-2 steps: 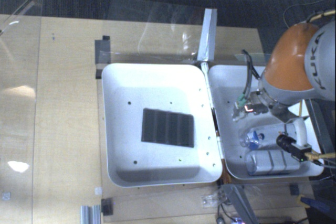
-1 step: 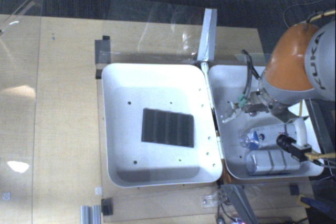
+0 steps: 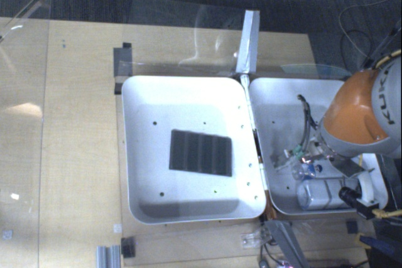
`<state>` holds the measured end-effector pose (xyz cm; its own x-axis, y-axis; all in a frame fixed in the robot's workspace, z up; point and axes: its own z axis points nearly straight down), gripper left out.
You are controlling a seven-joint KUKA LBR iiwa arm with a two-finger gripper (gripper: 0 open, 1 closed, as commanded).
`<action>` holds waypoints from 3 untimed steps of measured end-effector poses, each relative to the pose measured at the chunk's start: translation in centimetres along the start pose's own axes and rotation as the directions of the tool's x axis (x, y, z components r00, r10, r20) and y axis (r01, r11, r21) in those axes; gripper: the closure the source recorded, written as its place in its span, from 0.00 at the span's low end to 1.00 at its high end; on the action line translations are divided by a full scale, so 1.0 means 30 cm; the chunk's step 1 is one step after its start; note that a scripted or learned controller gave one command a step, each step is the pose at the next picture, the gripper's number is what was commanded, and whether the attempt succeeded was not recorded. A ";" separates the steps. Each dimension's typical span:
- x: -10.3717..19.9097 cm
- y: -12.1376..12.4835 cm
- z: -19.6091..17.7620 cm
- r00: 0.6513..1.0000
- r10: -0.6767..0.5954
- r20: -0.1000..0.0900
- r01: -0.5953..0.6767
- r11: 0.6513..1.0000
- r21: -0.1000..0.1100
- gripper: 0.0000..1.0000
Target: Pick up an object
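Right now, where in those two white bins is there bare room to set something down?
The left bin has open floor all around the dark ridged mat at its middle, widest along its far side and left wall. The right bin is crowded: the arm hangs over it and small clear items lie near its front. Its far left corner is bare.
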<state>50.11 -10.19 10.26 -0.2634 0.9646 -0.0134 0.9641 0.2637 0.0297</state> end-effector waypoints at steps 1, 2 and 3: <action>-0.006 0.187 0.048 1.000 -0.005 -0.008 0.005 1.000 0.014 0.00; -0.108 -0.025 -0.044 0.994 -0.112 -0.009 0.112 0.994 0.016 0.00; -0.044 0.036 0.045 0.996 -0.085 -0.010 0.085 0.996 0.017 0.00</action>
<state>51.55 -11.18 8.97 -0.3446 0.9387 -0.0059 0.9387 0.3446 0.0113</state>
